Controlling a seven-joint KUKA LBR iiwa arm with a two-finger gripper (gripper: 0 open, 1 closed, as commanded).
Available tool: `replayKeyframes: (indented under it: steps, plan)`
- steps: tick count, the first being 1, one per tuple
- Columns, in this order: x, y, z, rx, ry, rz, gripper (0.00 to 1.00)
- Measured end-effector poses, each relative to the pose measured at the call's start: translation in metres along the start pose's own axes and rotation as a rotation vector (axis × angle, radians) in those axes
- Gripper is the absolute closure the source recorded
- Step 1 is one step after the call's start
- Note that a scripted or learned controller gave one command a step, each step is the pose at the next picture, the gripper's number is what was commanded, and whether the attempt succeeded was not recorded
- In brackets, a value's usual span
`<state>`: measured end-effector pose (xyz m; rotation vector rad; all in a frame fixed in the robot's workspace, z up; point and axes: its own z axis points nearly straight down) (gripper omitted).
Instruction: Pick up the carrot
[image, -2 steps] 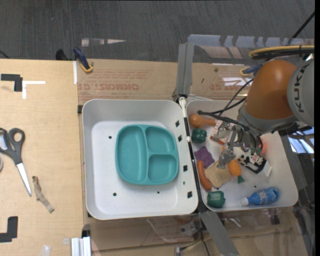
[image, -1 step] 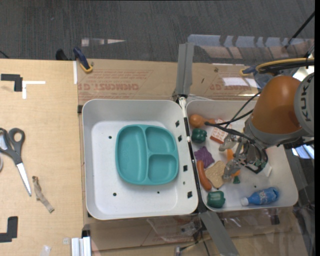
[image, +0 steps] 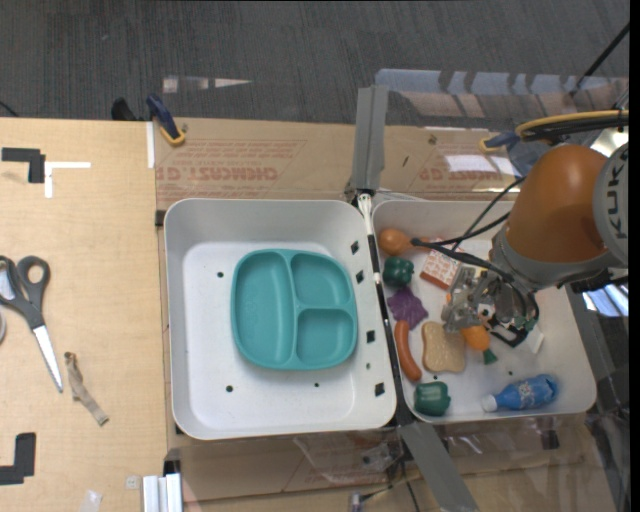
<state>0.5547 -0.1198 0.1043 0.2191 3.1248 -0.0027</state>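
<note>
My gripper is low in the right bin, over a small orange piece, the carrot, which lies directly under it and touches the bread on its left. How far the gripper stands open I cannot tell; wiring hides the tips, and no grasp on the carrot is visible. Left of the gripper: a purple item, a green pepper, an orange ball, a sausage. Below it: a green item and a blue bottle. Well left, the left bin holds a teal tray.
</note>
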Motion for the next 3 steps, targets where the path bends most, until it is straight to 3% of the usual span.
replayKeyframes:
  steps: [1,2,3]
  plan:
    - [0.019,0.06,-0.088,-0.003,0.004,-0.324,1.0]
    - [0.003,-0.015,-0.018,-0.004,0.006,-0.562,1.0]
    - [0.027,0.031,-0.088,-0.006,0.004,-0.795,1.0]
